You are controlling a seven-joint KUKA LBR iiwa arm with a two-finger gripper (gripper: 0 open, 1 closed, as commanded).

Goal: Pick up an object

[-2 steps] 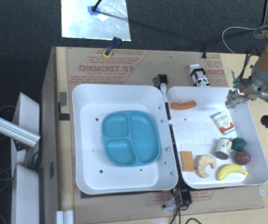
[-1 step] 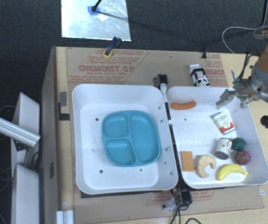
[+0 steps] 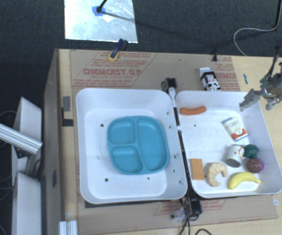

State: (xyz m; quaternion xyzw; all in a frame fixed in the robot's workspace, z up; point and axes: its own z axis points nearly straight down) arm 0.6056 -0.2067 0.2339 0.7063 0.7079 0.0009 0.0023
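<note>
Bench (image 3: pixel 131 65): cardboard-covered, bearing two shallow white bins side by side.

Left bin (image 3: pixel 89 111): holds one blue divided tray (image 3: pixel 137 145), lying flat near the middle.

Right bin (image 3: pixel 209 126): holds the loose objects.
- Orange sausage (image 3: pixel 192 110), near the far edge, lying crosswise.
- Small red-and-white carton (image 3: pixel 234 129), toward the right side, tilted.
- White can (image 3: pixel 234 155), on its side, just below the carton.
- Dark green item (image 3: pixel 251 151), just beside the can, kind unclear.
- Dark purple round item (image 3: pixel 254 165), just below the green one.
- Yellow banana (image 3: pixel 243 180), at the near right corner.
- Croissant (image 3: pixel 216 173), left of the banana.
- Flat orange-brown slab (image 3: pixel 196 169), just beside the croissant, close to the divider.

Gripper (image 3: pixel 252 99): at the right bin's far right corner, over the rim, well apart from every object. Nothing lies between the jaws; whether they are released or clenched cannot be told.

Small black-and-white item (image 3: pixel 209 80): on the bench beyond the right bin.
</note>
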